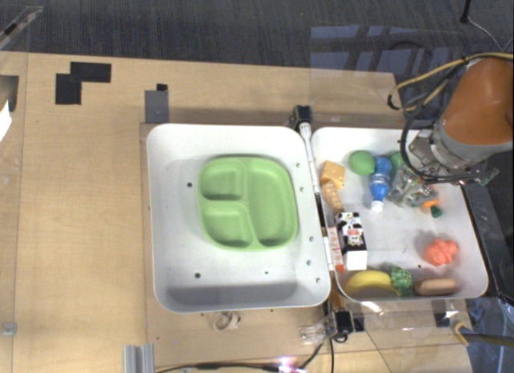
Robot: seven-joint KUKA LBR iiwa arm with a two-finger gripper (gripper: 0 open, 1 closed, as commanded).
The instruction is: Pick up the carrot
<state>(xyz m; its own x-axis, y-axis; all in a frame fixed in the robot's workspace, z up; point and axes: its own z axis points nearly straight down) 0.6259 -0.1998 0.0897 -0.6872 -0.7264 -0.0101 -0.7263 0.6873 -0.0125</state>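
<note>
Camera view: jaws low in the right bin, right over the carrot; whether they're apart or together, can't tell.

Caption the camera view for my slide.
Gripper down over the carrot in the right bin; green tray in the left.

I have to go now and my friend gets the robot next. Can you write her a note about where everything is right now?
Gripper: down low in the right bin, near its upper right part. I cannot tell if it is open or shut.
Carrot: a small orange piece with a green tip, lying on the bin floor right beside the gripper.
Nearby: a blue bottle and a green ball to the camera's left of the gripper.
Left bin: holds the green divided tray.
Done: the arm has reached the carrot's spot.
Left: grab the carrot and lift it.
</note>
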